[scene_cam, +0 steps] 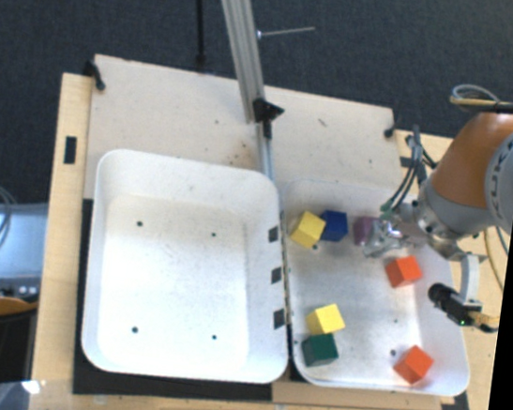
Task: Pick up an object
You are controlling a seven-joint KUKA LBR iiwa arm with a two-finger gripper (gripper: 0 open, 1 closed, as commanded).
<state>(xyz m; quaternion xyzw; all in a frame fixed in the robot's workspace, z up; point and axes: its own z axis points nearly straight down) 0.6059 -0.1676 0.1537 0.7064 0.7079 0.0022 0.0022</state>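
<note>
I cannot tell if the jaws of the gripper (382, 238) are open or shut, or if they hold anything. The gripper is down in the right bin (447, 368), right beside a purple block (363, 229). A blue block (334, 224) sits just past the purple block, and a yellow block (308, 228) touches the blue one. An orange block (404, 270) lies near the gripper, on its other side.

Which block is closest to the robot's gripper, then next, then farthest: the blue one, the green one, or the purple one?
From the gripper:
1. Purple block, right beside it.
2. Blue block, further left, next to a yellow block.
3. Green block, at the bin's near-left corner.
</note>
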